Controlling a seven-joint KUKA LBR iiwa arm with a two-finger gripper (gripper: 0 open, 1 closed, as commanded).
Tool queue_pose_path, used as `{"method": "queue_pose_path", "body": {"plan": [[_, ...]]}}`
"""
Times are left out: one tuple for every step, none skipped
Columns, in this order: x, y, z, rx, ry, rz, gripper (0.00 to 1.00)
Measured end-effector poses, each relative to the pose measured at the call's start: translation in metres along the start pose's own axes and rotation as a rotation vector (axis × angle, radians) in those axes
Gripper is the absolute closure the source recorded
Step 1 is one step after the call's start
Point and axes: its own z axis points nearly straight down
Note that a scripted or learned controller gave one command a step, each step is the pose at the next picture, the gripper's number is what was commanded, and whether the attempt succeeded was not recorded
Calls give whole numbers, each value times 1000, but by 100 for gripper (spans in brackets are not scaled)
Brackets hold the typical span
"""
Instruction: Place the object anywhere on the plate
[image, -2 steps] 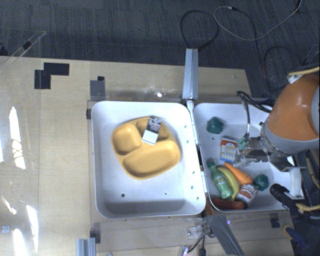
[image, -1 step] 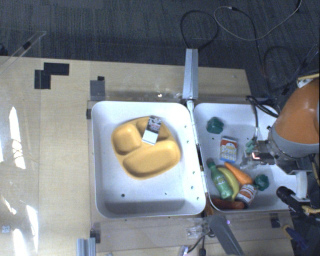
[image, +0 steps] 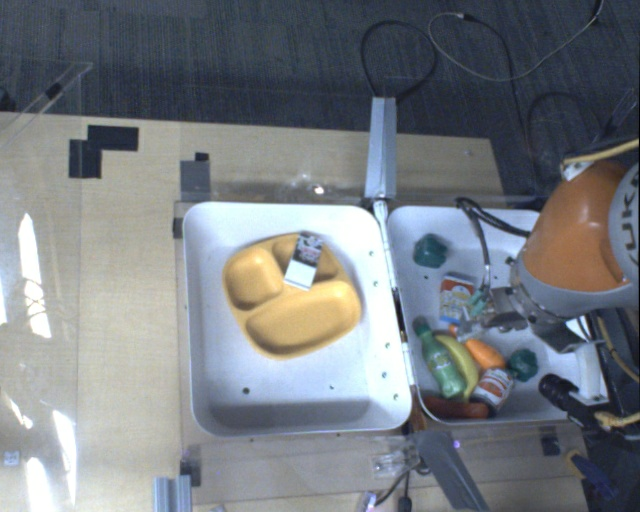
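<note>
1. Hovering my gripper (image: 487, 305) in the right bin (image: 560, 405), well right of the yellow plate (image: 290, 300); its state I cannot tell.
2. A small carton (image: 303, 262) lies on that plate's upper divider.

A yellow sectioned plate (image: 290, 297) lies in the left bin (image: 215, 390), and a small white carton (image: 303, 263) rests on the plate's upper edge, tilted. To the plate's right, past the metal divider post (image: 381, 150), the right bin (image: 440, 222) holds a teal lump (image: 431, 250), a small printed packet (image: 456, 296), a green bottle (image: 441, 362), a banana (image: 460, 358), an orange carrot (image: 487, 353), a tin (image: 494, 386) and a red sausage (image: 452, 407). The gripper (image: 488, 312) hangs over that bin, far right of the plate.
</note>
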Motion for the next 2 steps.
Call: {"method": "queue_pose_path", "body": {"plan": [[0,0,0,0,0,0,0],[0,2,-11,-5,-1,-2,100]]}}
